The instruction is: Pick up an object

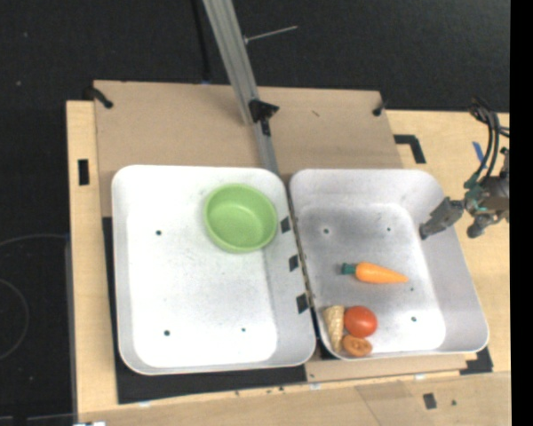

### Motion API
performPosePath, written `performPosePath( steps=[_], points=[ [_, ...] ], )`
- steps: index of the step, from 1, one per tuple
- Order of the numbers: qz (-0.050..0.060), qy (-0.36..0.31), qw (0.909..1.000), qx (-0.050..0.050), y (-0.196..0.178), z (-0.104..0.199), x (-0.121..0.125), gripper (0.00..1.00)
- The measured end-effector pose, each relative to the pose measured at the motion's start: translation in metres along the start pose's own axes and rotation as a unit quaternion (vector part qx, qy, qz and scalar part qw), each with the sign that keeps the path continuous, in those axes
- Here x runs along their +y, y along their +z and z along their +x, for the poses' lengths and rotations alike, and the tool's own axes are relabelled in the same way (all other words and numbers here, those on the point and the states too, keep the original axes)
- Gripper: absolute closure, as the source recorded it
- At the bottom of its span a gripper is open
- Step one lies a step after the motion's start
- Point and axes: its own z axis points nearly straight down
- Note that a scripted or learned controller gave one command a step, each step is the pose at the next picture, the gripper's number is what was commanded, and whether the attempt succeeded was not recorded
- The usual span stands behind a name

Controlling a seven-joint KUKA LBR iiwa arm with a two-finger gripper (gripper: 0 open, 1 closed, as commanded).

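In the right bin [444, 322] an orange toy carrot [379, 274] lies near the middle, its green end pointing left. At the bin's front edge sit a red tomato [361, 320], a pale tan piece [334, 324] and a small orange-brown piece [356, 346], all close together. A green bowl [241, 218] stands in the upper part of the left bin [160, 327]. My gripper [449, 231] hangs over the right bin's right rim, up and to the right of the carrot. Its two dark fingers are spread, open, with nothing between them.
A slanted metal rail [235, 60] runs from the top of the view down to the gap between the bins. Cables [490, 140] hang at the right beside the wrist. Bare wooden bench [240, 118] surrounds the bins.
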Motion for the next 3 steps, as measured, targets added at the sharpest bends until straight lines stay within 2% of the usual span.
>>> performPosePath(
  steps=[1,3],
  points=[
    [0.000,0.000,1.0000,0.000,0.000,0.000,0.000,0.00],
    [0.002,0.002,1.0000,0.000,0.108,0.010,-0.006,0.00]
  ],
)
